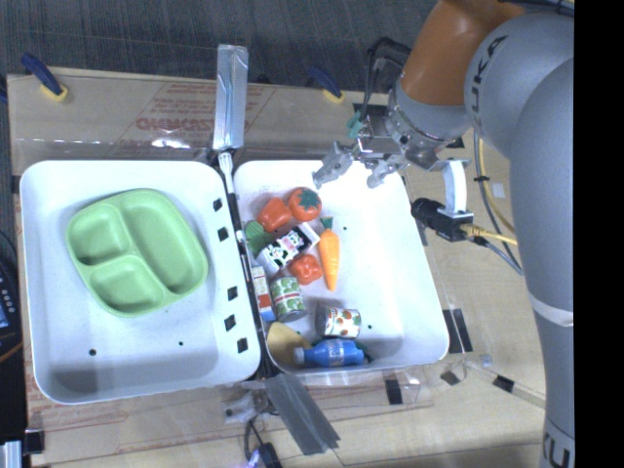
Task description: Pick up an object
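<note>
Left bin (39, 261) w/ green tray (136, 250), right bin (414, 291) toy food, gripper (356, 171) spread wide

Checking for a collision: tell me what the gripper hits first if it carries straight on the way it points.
Judging loosely, since depth is unclear: the open gripper points down-left into the right bin, and the tomato lies first in that line.

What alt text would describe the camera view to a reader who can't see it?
A grey robot arm's open gripper hovers over the right bin's far edge, holding nothing. That bin holds toy food: a tomato, carrot, cans and a blue bottle. The left bin holds a green tray.
</note>
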`<act>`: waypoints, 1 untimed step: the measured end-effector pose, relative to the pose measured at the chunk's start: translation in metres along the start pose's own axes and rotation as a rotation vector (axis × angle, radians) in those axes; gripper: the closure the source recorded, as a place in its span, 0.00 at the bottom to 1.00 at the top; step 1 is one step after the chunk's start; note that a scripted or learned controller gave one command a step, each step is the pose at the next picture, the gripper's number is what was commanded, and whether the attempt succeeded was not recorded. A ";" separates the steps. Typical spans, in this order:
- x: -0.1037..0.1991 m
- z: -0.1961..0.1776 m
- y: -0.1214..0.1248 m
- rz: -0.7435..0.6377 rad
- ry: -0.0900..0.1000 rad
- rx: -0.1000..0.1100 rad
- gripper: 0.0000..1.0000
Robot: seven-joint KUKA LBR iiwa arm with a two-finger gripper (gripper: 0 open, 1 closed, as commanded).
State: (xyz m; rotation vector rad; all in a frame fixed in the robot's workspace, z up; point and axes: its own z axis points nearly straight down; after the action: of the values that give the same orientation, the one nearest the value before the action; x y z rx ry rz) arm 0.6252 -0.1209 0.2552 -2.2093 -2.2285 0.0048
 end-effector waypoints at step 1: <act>-0.039 0.051 -0.051 -0.231 0.000 0.000 0.00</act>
State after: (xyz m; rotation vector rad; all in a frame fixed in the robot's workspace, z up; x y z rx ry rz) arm 0.5743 -0.1607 0.2047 -1.9381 -2.4675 0.0033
